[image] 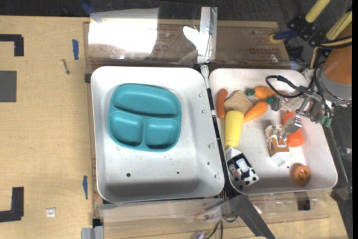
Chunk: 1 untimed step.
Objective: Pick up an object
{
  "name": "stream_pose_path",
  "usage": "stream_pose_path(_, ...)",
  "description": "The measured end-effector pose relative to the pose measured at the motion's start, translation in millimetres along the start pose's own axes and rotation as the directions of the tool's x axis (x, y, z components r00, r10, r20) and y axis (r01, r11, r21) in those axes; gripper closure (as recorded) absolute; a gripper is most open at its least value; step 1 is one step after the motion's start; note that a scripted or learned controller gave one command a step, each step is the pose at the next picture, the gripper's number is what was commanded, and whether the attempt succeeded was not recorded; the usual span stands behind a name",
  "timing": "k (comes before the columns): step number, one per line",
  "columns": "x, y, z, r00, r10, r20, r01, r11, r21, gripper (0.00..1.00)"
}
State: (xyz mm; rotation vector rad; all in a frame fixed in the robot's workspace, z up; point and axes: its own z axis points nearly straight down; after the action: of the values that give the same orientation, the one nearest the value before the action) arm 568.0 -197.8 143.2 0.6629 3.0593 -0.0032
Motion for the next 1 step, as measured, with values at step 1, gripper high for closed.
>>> stream_pose_path(1, 28.7, 3.2, 29.2, 0.997, 0.070, 0.019, -0.070, 0.998, -0.003, 0.00)
